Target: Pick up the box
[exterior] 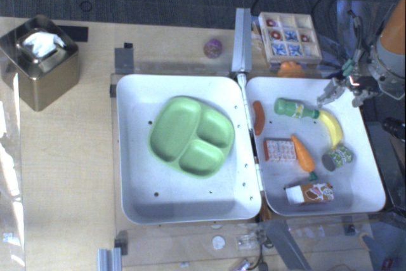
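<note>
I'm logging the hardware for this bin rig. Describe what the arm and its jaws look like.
At the view's right edge, the arm has a grey body with an orange band above the wrist. The gripper is grey metal, ending in two thin pale jaws. Small green and red spots sit near the wrist, though they are too blurred to identify. Dark cables lie behind on the bench.

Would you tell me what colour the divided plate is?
Light green, clearest in the camera view.

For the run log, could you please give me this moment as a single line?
arm: gripper above right bin's far edge | fingers: apart, nothing between | target: small box flat in right bin, untouched | nearest items: banana, green bottle
</note>
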`<state>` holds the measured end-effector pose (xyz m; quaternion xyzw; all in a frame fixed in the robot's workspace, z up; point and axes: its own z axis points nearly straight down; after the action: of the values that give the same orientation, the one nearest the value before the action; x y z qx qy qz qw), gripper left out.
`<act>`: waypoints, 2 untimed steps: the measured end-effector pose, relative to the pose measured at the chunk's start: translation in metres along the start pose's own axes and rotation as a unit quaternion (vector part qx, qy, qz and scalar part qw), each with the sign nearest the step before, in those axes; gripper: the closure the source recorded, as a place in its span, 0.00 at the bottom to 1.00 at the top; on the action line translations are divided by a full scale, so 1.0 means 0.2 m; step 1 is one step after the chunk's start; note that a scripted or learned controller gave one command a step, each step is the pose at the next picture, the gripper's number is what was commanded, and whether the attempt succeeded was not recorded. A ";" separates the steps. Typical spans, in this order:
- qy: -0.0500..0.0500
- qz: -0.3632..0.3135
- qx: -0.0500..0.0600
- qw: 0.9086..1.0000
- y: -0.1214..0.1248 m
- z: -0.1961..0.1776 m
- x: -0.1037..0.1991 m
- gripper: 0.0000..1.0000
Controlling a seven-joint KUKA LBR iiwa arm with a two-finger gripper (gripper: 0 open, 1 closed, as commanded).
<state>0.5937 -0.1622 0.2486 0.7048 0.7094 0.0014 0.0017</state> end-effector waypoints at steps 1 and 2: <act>0.000 -0.048 -0.002 0.999 0.11 0.76 0.31 0.00; 0.000 0.008 -0.005 1.000 -0.13 0.79 0.36 0.00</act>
<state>0.5671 -0.0914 0.0898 0.7103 0.7038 0.0049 0.0057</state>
